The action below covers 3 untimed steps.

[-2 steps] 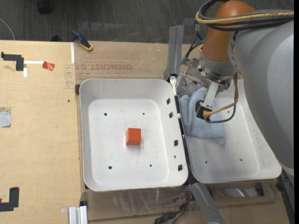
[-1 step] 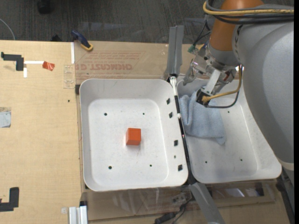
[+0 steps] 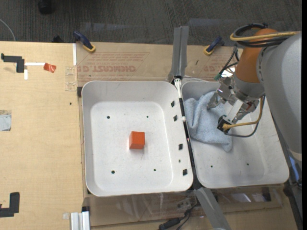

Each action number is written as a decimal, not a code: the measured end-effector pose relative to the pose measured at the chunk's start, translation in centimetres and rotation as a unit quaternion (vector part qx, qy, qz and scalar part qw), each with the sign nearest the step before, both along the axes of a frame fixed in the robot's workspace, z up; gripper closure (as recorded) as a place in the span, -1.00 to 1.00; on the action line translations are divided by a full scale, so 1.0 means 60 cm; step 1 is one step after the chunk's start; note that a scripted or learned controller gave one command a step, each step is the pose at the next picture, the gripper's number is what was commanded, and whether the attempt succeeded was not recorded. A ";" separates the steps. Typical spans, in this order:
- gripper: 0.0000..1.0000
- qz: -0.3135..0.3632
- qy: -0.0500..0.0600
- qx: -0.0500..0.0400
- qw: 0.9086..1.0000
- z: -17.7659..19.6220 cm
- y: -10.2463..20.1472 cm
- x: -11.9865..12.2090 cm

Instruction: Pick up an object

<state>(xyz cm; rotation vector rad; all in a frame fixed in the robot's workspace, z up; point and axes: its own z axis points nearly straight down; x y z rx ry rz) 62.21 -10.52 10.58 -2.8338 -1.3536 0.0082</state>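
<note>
Bins, two, white and shallow, set side by side on the desk (image 3: 38,128), their adjoining walls touching.

Left bin (image 3: 96,176): holds one red-orange block (image 3: 137,140). It is small and cube-like and rests flat on the bin floor a little below the middle, well apart from every wall.

Right bin (image 3: 249,176): holds one pale blue cloth (image 3: 204,123). It is crumpled and heaped in the upper left part of the bin, lying against the wall shared with the left bin.

Arm (image 3: 249,66): grey with an orange band, entering from the right of the view and reaching over the upper part of the right bin.

Hand (image 3: 217,102): pointed down at the upper right edge of the cloth, at or just beside the fabric. Contact cannot be confirmed. Whether it is open, closed or gripping the cloth cannot be told. It is well apart from the block.

Cardboard sheet (image 3: 124,63): brown with printed lettering, lying flat beyond the far walls of both bins.

Clamps, two, blue with yellow tips: left clamp (image 3: 84,40) and right clamp (image 3: 213,45), both at the far edge of the cardboard.

Red item (image 3: 49,67): small, on the desk at upper left, beside a white strip. Its kind cannot be told.

Carpet (image 3: 120,8): dark grey, beyond the desk.
</note>
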 end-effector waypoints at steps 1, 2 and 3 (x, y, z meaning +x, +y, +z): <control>1.00 0.001 0.001 0.000 1.000 0.015 0.000 0.001; 1.00 0.047 -0.003 -0.001 0.999 -0.020 0.012 0.040; 1.00 0.142 -0.004 -0.001 0.990 -0.019 0.017 0.063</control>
